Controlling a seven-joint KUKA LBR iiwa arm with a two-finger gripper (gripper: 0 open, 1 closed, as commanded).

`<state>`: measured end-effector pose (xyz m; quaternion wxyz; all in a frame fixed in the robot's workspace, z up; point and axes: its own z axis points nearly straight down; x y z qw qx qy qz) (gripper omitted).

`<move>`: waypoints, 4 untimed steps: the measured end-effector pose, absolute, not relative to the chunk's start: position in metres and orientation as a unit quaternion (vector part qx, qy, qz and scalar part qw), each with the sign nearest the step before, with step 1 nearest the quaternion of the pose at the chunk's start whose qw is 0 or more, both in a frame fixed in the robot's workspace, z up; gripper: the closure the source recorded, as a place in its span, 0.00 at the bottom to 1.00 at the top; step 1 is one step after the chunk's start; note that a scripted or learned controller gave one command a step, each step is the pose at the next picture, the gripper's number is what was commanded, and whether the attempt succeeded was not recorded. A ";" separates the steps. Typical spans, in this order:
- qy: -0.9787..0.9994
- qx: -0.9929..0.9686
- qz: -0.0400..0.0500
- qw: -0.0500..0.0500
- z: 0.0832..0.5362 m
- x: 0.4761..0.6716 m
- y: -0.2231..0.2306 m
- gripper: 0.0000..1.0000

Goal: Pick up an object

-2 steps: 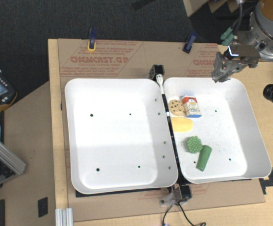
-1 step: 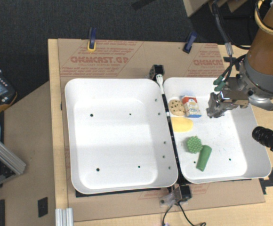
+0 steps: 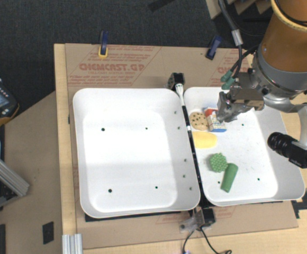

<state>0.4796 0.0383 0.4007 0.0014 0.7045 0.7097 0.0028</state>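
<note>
My gripper [image 3: 223, 116] hangs low over the upper left part of the right bin [image 3: 264, 192], just above a small red, white and blue object [image 3: 213, 119]. Whether anything sits between its fingers is hidden by the gripper body. To its left lies a round tan cookie with dark dots [image 3: 198, 120]. Below that rests a yellow piece [image 3: 204, 139]. Further down are a green bumpy ball [image 3: 218, 162] and a green cylinder [image 3: 228, 177].
The left bin [image 3: 90, 157] sits beside the right one, with a black divider strip [image 3: 189, 142] between them. Both rest on a cardboard sheet [image 3: 127, 62]. A black fixture [image 3: 288, 148] juts in at the right bin's edge.
</note>
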 end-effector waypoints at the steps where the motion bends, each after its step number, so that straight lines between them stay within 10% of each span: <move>1: 0.709 0.706 0.002 0.001 0.425 0.480 0.075 1.00; 2: 0.710 0.704 0.007 0.003 0.524 0.480 0.135 1.00; 3: 0.707 0.707 -0.006 -0.003 0.359 0.538 0.163 1.00; 4: 0.709 0.705 0.007 0.002 0.467 0.525 0.228 1.00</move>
